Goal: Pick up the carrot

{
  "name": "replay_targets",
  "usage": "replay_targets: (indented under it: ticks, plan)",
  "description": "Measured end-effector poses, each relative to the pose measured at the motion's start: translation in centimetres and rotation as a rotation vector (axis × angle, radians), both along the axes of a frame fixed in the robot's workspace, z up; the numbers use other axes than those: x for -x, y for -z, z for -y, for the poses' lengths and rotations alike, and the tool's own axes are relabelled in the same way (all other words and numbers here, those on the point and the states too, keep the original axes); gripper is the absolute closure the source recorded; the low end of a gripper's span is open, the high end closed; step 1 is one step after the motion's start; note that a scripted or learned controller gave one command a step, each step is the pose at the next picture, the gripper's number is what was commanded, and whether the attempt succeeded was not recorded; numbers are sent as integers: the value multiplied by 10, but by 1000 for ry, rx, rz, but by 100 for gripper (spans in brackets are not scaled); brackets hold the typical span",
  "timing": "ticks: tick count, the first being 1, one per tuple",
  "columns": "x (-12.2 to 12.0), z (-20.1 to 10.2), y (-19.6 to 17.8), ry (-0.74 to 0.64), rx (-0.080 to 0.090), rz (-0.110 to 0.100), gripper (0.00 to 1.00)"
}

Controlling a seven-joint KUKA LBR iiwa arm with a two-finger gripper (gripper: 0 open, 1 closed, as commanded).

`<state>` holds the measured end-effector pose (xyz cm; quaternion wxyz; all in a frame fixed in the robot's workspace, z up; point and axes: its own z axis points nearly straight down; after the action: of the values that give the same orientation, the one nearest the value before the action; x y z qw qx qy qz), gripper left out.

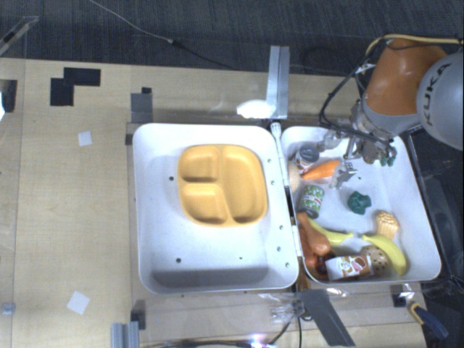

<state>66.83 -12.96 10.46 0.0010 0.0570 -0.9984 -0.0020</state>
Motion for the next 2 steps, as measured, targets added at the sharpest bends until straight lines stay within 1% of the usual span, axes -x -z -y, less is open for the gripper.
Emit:
replay_targets:
  ticks: [1,2]
  plan:
    - [-1,-25,14,54,6,2,0]
    - [47,-37,10,95,12,27,0]
